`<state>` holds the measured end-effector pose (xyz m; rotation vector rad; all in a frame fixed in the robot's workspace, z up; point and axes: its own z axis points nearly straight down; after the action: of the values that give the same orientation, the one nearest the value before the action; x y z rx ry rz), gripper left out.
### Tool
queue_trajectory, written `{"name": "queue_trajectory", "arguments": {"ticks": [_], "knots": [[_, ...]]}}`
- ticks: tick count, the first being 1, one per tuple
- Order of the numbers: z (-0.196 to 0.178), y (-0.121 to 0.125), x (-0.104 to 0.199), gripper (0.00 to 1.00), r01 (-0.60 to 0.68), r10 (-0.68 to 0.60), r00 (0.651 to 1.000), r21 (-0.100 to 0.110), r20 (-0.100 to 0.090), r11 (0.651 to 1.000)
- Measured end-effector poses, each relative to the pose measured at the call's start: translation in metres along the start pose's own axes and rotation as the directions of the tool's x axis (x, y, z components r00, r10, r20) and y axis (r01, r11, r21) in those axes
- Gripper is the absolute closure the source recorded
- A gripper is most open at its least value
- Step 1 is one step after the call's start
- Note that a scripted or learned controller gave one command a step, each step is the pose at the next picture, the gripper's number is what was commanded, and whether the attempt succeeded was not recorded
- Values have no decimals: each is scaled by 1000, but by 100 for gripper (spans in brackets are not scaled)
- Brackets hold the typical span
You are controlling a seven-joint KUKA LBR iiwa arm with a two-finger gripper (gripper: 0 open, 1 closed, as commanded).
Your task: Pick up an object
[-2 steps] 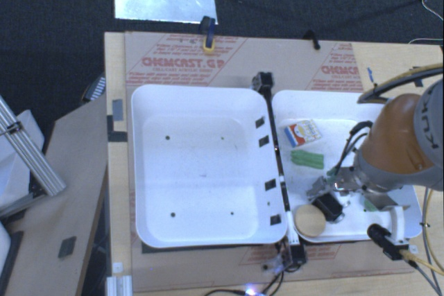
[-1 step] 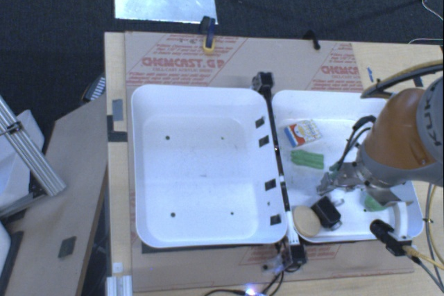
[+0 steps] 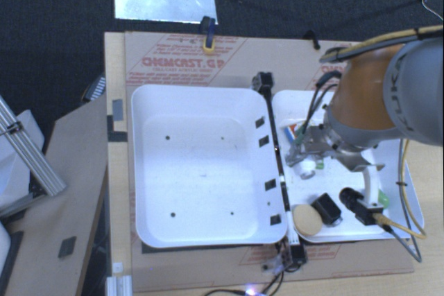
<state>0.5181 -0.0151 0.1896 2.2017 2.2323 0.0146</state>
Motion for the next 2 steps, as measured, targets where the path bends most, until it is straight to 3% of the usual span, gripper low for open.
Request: {"name": "queue_trajectory", "arguments": {"ticks": [1,2], "knots": [[-20,64,84,100,-1,1,1000,2,-1,1000],[-94,61,3,100,-19,19,1000,1,5,1000]]}}
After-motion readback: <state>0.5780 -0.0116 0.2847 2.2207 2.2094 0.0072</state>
